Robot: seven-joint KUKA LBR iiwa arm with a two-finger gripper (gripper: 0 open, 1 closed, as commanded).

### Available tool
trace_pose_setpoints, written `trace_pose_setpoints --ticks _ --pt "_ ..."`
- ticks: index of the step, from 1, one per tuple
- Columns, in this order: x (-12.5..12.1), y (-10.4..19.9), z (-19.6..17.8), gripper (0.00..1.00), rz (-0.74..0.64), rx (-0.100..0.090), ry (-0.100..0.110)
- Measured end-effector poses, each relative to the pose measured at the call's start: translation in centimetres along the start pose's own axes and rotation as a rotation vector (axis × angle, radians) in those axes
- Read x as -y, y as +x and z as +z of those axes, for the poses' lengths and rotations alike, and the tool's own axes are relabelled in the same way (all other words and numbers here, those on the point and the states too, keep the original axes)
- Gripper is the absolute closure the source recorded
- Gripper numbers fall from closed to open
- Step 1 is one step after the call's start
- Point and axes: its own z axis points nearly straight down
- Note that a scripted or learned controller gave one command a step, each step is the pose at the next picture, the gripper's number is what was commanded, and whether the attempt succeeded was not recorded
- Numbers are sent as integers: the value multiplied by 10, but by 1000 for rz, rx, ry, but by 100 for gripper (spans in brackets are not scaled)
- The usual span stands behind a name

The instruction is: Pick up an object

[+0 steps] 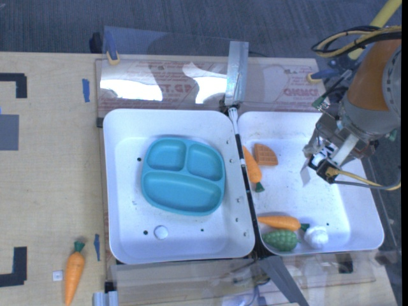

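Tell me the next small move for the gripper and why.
Probably shift the gripper left and lower it toward the orange wedge. It hangs above the right bin with nothing seen between its fingers, and the wedge lies by itself on the bin floor, nearer than the carrot, green piece and white piece bunched at the front wall.

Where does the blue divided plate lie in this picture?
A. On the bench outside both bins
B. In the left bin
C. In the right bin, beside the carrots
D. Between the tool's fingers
B. The blue divided plate rests on the floor of the left bin, while the toy carrots and other play food lie in the right bin.
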Motion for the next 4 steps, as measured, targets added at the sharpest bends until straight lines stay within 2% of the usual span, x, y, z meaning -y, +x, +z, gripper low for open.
trace_pose_setpoints --ticks 1,2,3,4 --pt "29 -9 -118 100 -197 -5 -6" --pt "44 -63 -52 100 82 3 5" --pt "100 -15 -36 100 -108 1 4" --pt "104 -12 -26 100 -363 1 4"
